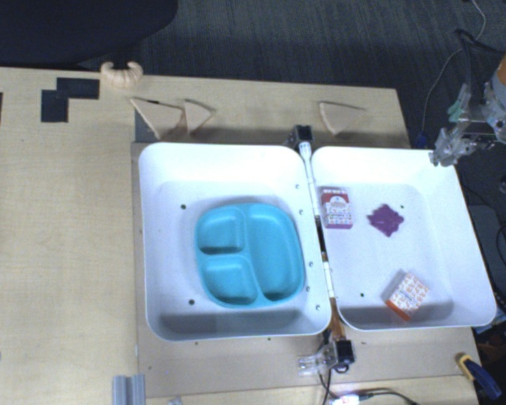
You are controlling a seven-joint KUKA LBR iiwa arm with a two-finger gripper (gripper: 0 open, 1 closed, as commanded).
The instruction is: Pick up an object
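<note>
The right bin [443,226] holds three small things: a red and white packet [336,207] near its left wall, a purple piece [386,219] in the middle, and an orange and white box [407,294] near the front. A blue three-part tray [250,254] lies in the left bin [164,226]. My gripper [449,148] hangs at the far right, above the back right corner of the right bin, well away from all three things. Nothing shows between its fingers.
The two bins sit side by side on a pale wooden bench [59,243]. A black clip [302,135] stands at the back where they meet. Cables [346,369] trail at the front. Dark floor lies beyond the bench.
</note>
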